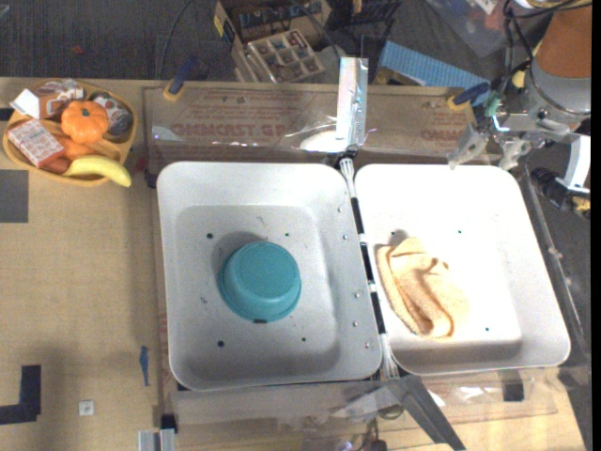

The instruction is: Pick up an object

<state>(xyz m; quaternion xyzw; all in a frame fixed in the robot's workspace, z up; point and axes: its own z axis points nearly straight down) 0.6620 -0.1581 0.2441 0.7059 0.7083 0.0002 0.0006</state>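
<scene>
Presently on record:

- Left bin (178,195): shallow, white, with a sunken floor; it sits edge to edge with its twin along a centre seam.
- Teal bowl (261,280): round, turned upside down, resting on the floor of the left bin slightly below the middle; nothing touches it.
- Right bin (488,205): shallow, white, same pattern as the left one.
- Tan cloth (420,285): crumpled and folded on itself, lying in the left half of the right bin, close to the wall beside the seam and well apart from the tool.
- Arm (568,40): grey with an orange band, entering at the upper right corner of the view.
- Tool (488,144): at the back rim of the right bin near its right corner, above the rim and not over the cloth; two light prongs point down and stand apart with open space between them, and nothing is pinched between them.
- Clear plastic strip (244,125): a printed transparent barrier running along the back of both bins, with a shiny upright piece at the seam.
- Fruit dish (19,147): a yellow dish at the far left of the bench, carrying a small orange pumpkin (84,120), a banana (99,167) on its lower edge and some small printed packets.
- Bench (75,299): pale wood-toned surface around the bins, with a few dark tape marks at the left.
- Background clutter beyond the bench: cables, a cardboard tray (277,50) with compartments, and a blue ribbed panel (423,64) on a dark floor.
</scene>
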